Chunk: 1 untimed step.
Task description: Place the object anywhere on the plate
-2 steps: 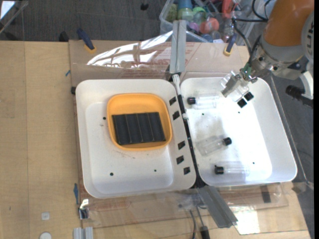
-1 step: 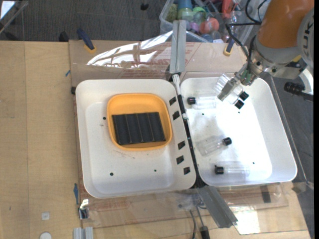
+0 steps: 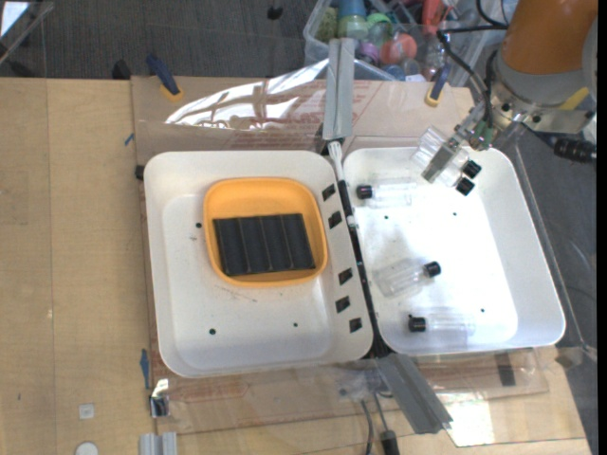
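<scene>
A light wooden surface (image 3: 66, 254) stretches across the left, carrying two shallow white bins side by side. In the left bin (image 3: 180, 339) sits an orange plate (image 3: 264, 197) with rounded corners, and a black ribbed block (image 3: 264, 243) lies across its middle, covering much of the plate's floor. A grey divider rail (image 3: 339, 102) runs down between the bins, with small black clips along the seam. The right bin (image 3: 531, 254) holds several clear bottles with black caps, all lying on their sides: one near the upper left corner (image 3: 384, 193), one near the centre (image 3: 406, 275) and one at the lower edge (image 3: 441, 327). Near the top of the right bin, another clear bottle (image 3: 432, 154) appears raised and tilted at the end of the tool (image 3: 455, 152), with two small black pieces just to its right; it seems to be gripped, though glare and the bottle's transparency make it impossible to tell whether the tool is clenched on it or released. Above, the grey arm with its orange band (image 3: 550, 17) reaches in from the upper right. Behind the bins, a clear tub of colourful objects (image 3: 398, 17) stands on the dark floor.
</scene>
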Tool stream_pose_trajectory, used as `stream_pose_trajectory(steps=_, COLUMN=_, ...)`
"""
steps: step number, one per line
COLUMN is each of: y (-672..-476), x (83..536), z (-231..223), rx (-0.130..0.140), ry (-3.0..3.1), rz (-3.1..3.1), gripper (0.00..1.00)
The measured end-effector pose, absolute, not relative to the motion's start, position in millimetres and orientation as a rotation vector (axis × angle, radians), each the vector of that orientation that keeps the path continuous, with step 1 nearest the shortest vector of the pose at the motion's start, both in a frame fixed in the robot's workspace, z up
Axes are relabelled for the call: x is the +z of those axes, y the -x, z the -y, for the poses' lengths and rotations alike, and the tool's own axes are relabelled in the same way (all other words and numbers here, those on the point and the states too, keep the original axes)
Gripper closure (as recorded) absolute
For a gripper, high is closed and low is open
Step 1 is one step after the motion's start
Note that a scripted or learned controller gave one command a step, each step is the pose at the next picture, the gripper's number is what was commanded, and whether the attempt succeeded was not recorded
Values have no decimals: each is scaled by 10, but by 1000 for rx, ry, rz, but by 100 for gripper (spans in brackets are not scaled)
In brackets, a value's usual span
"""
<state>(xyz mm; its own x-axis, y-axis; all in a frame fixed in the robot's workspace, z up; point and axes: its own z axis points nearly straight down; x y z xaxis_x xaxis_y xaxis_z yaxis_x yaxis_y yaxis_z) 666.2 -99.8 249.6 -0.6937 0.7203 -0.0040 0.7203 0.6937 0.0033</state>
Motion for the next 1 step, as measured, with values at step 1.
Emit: stream_pose_trajectory(steps=1, y=-6630, x=2533, z=909, rx=2, ry=-900, rz=-3008, gripper=100)
